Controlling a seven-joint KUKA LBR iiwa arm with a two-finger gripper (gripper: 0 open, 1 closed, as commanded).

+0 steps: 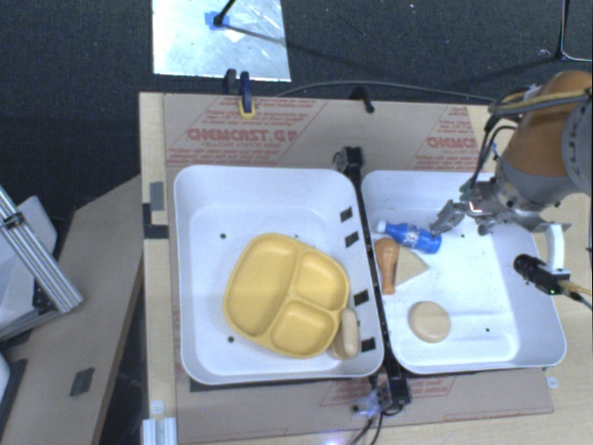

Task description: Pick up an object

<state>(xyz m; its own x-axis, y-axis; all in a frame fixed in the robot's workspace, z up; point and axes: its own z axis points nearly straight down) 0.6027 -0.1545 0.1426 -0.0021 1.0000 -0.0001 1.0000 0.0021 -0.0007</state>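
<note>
Nearest us, at the lower rim of the left bin (199, 248), we see a small tan roll (347, 333) tucked against the corner of a yellow tray (287, 293), and in the right bin (519, 332) a round tan disc (429, 322). Above the disc lie a wedge (411, 266) and an orange cone (386, 263), touching each other, with a blue bottle (413, 238) just above them, its white cap towards the divider. We judge the bottle the likeliest target, since the gripper (451, 219) hangs just beside its right end. Several things could go wrong from here. The bottle is round and lies on its side, so a close that catches only its end could squirt it away towards the divider or roll it onto the wedge. The cone and wedge sit so near that a descending finger could land on one of them and jam or shove the cluster. A descent too far right would close on nothing but the bin floor. As for the pincer, we make out one finger angled down towards the bottle, but we cannot tell how wide it stands, and we see nothing between its fingers.
</note>
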